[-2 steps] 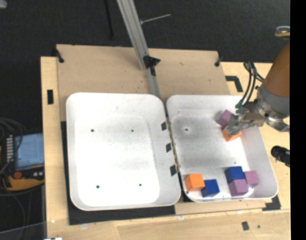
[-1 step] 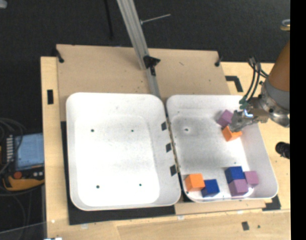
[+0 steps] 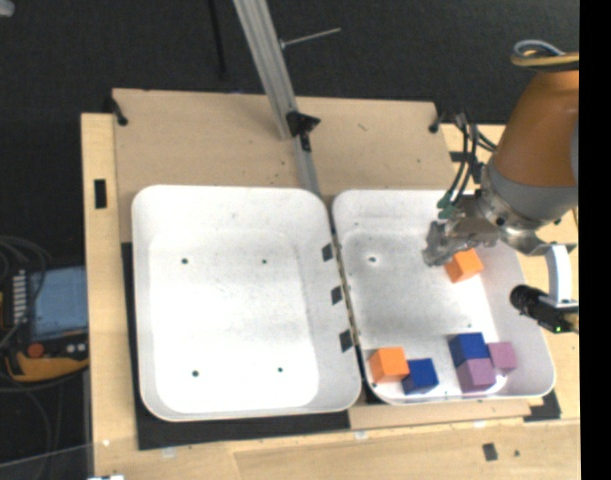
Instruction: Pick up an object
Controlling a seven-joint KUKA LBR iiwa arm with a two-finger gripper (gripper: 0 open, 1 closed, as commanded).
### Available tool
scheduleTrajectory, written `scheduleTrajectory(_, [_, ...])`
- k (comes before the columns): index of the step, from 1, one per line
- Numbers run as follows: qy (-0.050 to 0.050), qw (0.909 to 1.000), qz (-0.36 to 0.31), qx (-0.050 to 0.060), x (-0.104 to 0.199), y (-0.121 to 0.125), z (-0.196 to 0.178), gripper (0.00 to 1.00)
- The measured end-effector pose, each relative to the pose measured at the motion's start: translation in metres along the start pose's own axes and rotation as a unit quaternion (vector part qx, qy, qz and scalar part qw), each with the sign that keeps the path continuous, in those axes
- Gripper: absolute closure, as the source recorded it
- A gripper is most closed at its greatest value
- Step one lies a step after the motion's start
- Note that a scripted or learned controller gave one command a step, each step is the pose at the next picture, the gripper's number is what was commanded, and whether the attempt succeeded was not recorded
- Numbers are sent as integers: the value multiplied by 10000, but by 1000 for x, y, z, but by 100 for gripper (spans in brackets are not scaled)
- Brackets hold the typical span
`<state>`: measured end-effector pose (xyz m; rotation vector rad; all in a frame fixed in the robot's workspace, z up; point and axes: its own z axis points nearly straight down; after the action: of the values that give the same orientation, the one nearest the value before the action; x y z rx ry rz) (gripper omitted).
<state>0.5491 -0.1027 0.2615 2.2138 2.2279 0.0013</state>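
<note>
You will find the gripper [image 3: 447, 248] over the right bin's [image 3: 385, 308] far right area, touching an orange block [image 3: 466, 265]; its grip state cannot be told.

One fixed camera looks down at a slant from above the surface [image 3: 275, 138], taking in both bins whole. The left bin [image 3: 235, 298] and right bin [image 3: 385, 218] lie side by side mid-frame. The arm [image 3: 540, 138] enters from the right.

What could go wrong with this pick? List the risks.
1. The gripper sits at the edge of the small orange block, not centred on it, so it may push the block aside.
2. The remaining blocks crowd the near rim of the right white bin; the two purple cubes touch, which invites double contacts.
</note>
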Motion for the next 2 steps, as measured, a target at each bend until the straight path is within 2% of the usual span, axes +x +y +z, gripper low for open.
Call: scheduleTrajectory(2, [-1,10000,8,4,84,-17,15,100])
